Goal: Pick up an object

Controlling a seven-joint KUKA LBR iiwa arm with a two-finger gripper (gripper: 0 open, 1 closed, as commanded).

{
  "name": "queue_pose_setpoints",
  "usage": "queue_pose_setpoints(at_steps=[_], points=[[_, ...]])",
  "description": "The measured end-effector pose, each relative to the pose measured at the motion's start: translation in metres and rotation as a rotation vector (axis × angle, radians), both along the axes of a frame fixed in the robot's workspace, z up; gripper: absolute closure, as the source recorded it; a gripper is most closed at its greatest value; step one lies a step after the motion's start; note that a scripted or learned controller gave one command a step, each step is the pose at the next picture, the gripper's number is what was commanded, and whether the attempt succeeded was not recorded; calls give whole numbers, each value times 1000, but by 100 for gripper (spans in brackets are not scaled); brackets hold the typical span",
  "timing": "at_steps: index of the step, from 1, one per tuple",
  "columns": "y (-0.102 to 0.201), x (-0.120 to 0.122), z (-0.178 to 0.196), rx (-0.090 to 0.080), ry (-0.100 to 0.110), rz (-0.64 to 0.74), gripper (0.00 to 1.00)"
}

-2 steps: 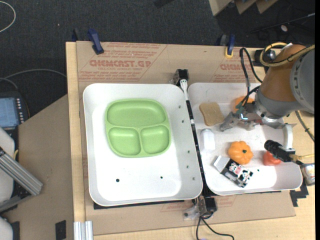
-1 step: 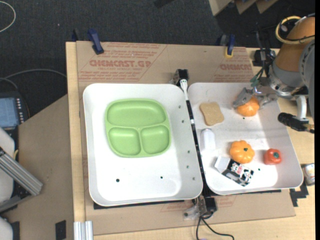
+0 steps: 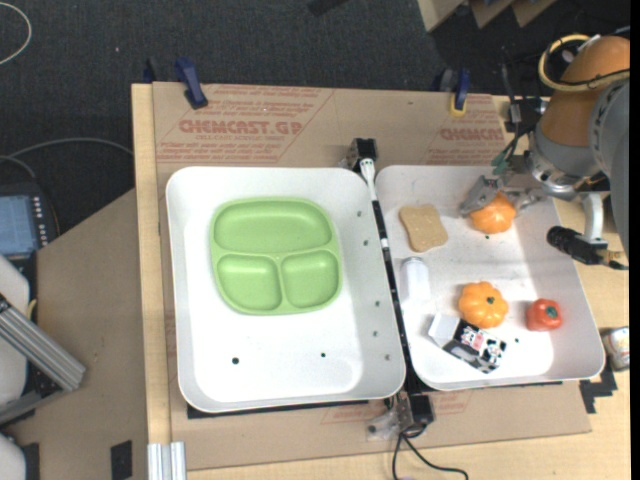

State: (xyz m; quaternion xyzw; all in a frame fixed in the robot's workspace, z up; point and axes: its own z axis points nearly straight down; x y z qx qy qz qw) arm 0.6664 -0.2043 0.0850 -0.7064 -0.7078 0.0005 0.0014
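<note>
Reaching in from the right, my pincer [image 3: 492, 203] sits low over the far part of the right bin [image 3: 575, 363], its grey fingers on either side of a small orange fruit [image 3: 494, 218]. From this slanted overhead view I cannot tell whether the fingers are clenched on the fruit or merely resting around it.

Going from left to right across the bench: the left bin [image 3: 190, 268] holds a light green divided plate [image 3: 275, 255] with one long compartment at the far side and two smaller ones nearer the camera. The two bins meet along a dark seam in the middle.

In the right bin, a tan slice of toast [image 3: 424, 227] lies near the seam, with a small white cylinder [image 3: 414, 277] just below it. Nearer the camera lies a black-and-white carton [image 3: 468, 341], tipped on its side. Just beside it, towards the far side, stands an orange toy pumpkin [image 3: 482, 305]. Right of the pumpkin sits a small red tomato [image 3: 544, 314]. The orange fruit at my pincer lies further back, well apart from the pumpkin and tomato.
</note>
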Motion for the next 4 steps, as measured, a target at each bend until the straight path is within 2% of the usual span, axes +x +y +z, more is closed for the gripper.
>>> queue_pose_setpoints(at_steps=[1,2,3,4], points=[[-11,2,1,19,4,2,0],[5,0,0,0,-2,0,0],[-11,2,1,19,3,2,0],[31,0,0,0,-1,2,0]])
